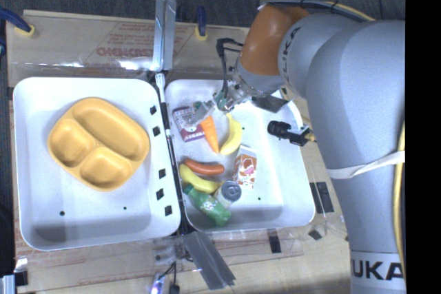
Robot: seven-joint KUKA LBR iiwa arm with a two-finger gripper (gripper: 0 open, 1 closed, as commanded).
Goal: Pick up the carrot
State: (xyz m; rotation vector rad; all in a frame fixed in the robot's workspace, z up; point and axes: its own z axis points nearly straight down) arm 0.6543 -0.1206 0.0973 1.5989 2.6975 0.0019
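Note:
A small orange carrot (209,133) lies in the right bin (275,179), between a maroon packet on its left and a yellow banana (233,135) on its right. My gripper (222,102) hangs over the upper left part of that bin, just above and slightly right of the carrot's top end. The grey arm with its orange band reaches in from the right and covers the bin's upper right corner.
The right bin also holds a maroon packet (185,122), a hot dog sausage (202,166), a second banana (197,180), a green bottle (209,206), a round can (230,191) and a small carton (245,169). A yellow divided plate (98,142) sits in the left bin (41,217).

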